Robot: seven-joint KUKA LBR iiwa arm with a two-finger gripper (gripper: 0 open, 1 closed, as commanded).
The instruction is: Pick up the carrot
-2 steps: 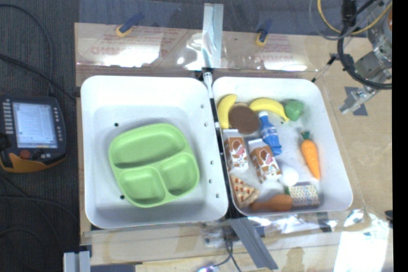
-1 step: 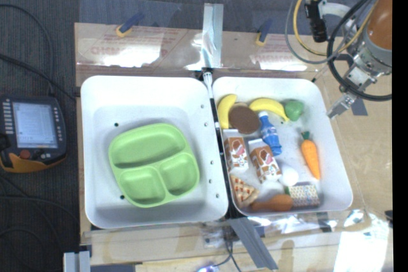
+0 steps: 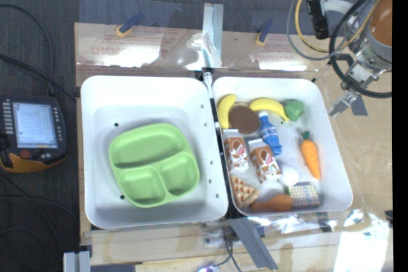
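Orange carrot (image 3: 310,158) lies loose in the right bin (image 3: 336,156), below and left of the hand (image 3: 347,102), well apart, ungrasped; whether the hand is open I cannot tell.

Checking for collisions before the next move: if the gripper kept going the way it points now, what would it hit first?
Probably the right bin's upper right rim; the gripper points down-left just outside it, with the carrot farther along. Height is unclear.

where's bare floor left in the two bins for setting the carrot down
Left bin: bare white all around the green tray, widest above it. Right bin: crowded, with a small gap between the carrot, blue bottle and green ball.
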